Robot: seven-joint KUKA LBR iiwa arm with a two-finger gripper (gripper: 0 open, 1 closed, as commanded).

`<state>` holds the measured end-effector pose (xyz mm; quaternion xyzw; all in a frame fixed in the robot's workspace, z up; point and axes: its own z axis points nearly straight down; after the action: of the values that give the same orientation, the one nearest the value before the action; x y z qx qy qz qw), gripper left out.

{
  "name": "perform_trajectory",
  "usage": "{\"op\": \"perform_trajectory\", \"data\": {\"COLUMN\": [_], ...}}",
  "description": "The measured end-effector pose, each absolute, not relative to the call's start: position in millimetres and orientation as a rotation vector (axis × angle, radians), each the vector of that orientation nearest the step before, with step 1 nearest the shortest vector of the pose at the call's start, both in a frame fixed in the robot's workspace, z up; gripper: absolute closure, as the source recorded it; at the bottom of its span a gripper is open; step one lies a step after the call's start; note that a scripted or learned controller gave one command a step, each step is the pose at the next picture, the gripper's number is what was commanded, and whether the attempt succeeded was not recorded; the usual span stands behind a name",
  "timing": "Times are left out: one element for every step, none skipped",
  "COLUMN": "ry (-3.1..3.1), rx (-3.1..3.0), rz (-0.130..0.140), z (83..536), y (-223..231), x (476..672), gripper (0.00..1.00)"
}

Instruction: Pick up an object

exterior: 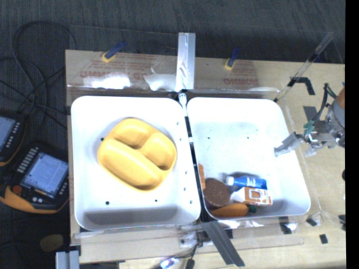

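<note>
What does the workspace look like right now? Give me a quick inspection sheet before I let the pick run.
Surface: bench bearing two white bins side by side, left bin and right bin.
Job's things: yellow bun-shaped object in the left bin; brown disc, blue-and-white bottle, small carton and orange piece bunched in the right bin's near corner.
Clutter: clear plastic wrap behind the bins.
Grippers: gripper at the right bin's right edge, outside it, holding nothing visible.
Cables: black cables on the floor at left.
Surroundings: handheld pendant on dark carpet.
</note>
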<state>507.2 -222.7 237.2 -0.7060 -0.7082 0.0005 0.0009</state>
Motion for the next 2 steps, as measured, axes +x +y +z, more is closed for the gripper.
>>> {"op": "perform_trajectory", "data": {"ry": [-2.236, -2.405], "rx": [-2.204, -2.018], "rz": [0.003, 0.003], "z": [123.4, 106.3], "y": [-177.5, -128.7], "x": [567.7, 549.3], "gripper": [0.0, 0.0]}}
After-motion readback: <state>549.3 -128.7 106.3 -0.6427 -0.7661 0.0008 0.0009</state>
